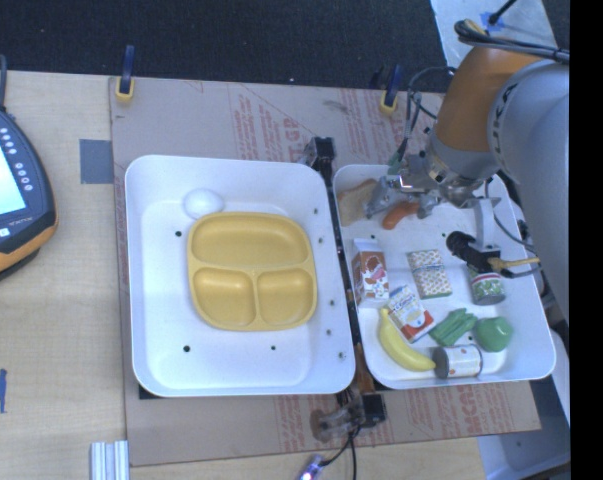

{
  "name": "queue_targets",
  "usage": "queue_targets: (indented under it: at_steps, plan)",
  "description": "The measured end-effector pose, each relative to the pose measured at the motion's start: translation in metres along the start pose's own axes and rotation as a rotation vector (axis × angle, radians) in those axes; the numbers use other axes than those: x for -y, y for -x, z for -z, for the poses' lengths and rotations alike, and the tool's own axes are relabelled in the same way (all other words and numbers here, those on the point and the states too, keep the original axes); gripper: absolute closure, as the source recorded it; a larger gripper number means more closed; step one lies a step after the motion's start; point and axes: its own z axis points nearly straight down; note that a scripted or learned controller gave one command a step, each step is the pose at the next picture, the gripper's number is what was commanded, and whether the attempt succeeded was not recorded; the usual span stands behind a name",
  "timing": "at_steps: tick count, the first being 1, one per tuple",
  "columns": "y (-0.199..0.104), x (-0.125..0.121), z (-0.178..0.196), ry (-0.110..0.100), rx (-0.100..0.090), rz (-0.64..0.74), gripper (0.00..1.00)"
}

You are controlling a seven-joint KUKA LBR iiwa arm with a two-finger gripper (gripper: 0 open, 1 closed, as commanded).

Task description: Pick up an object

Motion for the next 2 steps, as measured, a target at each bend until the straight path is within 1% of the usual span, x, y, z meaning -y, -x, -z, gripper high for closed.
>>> queue_targets:
  at_steps: [1, 2]
  plan:
    - [0.006, 0.001, -0.016, -0.004, 0.0, 0.0, 0.0]
    - [0.022, 0.0, -0.015, 0.0, 0.0, 0.0, 0.0]
